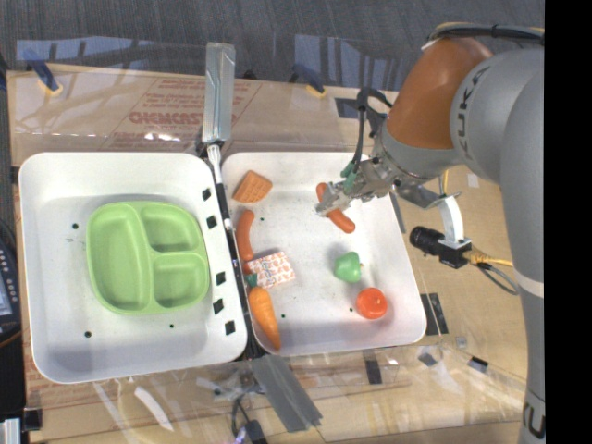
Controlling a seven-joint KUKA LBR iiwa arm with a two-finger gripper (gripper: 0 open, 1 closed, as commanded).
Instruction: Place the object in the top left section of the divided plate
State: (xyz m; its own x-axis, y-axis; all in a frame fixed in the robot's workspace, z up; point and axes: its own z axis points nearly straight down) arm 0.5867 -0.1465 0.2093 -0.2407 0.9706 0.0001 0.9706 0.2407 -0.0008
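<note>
Pick stage: hand [339, 202] low over small red sausage [337, 213] in right bin [393, 326], grip state can't tell; next needs lift, carry to green divided plate [146, 255].

text: faint red print, mirrored, unreadable | on: cardboard sheet [139, 109] behind the bins

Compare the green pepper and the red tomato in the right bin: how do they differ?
The green pepper is green and lumpy with a stem end; the red tomato is orange-red, round and smooth. The pepper lies nearer the bin's middle and the gripper; the tomato sits closer to the right bin's near right corner. Both are small toy foods, lying apart and untouched on the bin floor.
</note>
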